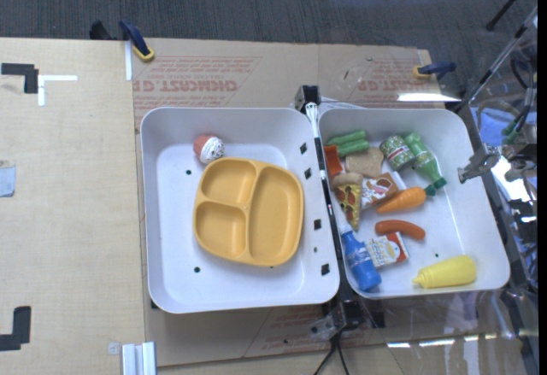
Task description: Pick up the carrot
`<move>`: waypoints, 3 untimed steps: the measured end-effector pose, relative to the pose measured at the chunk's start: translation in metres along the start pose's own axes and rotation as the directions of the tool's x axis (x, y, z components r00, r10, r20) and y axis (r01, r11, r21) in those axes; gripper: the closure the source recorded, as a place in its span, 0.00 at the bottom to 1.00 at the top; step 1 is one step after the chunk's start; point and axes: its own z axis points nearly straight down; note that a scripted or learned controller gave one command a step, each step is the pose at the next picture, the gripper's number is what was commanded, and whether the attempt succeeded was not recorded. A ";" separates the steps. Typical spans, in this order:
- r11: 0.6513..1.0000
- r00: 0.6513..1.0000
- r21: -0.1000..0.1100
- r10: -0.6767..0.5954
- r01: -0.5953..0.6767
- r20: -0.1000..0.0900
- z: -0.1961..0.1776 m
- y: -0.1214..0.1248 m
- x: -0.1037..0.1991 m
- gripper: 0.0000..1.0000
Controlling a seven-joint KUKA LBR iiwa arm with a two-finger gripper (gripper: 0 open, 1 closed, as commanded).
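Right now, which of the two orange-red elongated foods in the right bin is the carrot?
The carrot is the upper one, orange with a green tip; the sausage below is redder, without green.

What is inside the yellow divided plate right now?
The yellow plate in the left bin holds nothing in its three compartments. The carrot lies in the right bin.

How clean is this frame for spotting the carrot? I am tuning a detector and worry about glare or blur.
Camera view: lighting is even and soft, with faint shadows under the yellow plate; the carrot is slightly soft but clearly orange against the white right bin; reflective streaks clutter the right edge near the bin; mild wide-angle tilt.
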 end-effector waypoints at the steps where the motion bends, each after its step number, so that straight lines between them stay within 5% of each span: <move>1: 0.991 0.991 0.003 0.134 -0.134 -0.001 0.156 0.038 0.025 0.00; 2: 0.992 0.992 0.002 0.127 -0.127 -0.002 0.162 0.001 0.038 0.00; 3: 0.963 0.963 0.001 0.269 -0.269 -0.002 0.162 -0.037 0.067 0.00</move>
